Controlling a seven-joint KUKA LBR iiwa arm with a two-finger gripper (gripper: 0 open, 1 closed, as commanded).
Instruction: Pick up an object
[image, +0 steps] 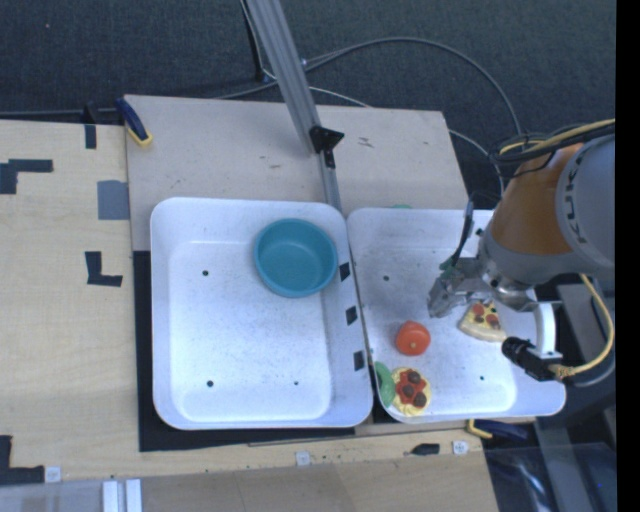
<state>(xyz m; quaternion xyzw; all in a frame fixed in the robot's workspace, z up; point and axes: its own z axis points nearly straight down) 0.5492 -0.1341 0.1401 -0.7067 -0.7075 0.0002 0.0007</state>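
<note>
My gripper (447, 292) hangs low over the right bin (400, 245), in its right half, with the grey and orange arm (545, 215) coming in from the right edge. I can make out the dark metal of the gripper body, but from this slant I cannot tell what its tips are doing, and I see nothing caught in it.

The nearest thing is a pizza slice toy (483, 320), just beside the gripper on its lower right, close against the wrist. Its long axis seems to run roughly left to right, though part of it is hidden by the arm. The red tomato (412, 339) lies a little further off, below and to the left of the gripper, apart from both the slice and the bin walls. I judge it the easier target: it is round, so wrist angle hardly matters, and a short move down and left would put me over it.

Further out, in the lower left corner of the same bin, a second round pizza-like toy (408, 390) sits against the rim.

The left bin (200, 380) holds one thing, a blue bowl (295, 257), upright near its upper right corner, well apart from my gripper.
</note>
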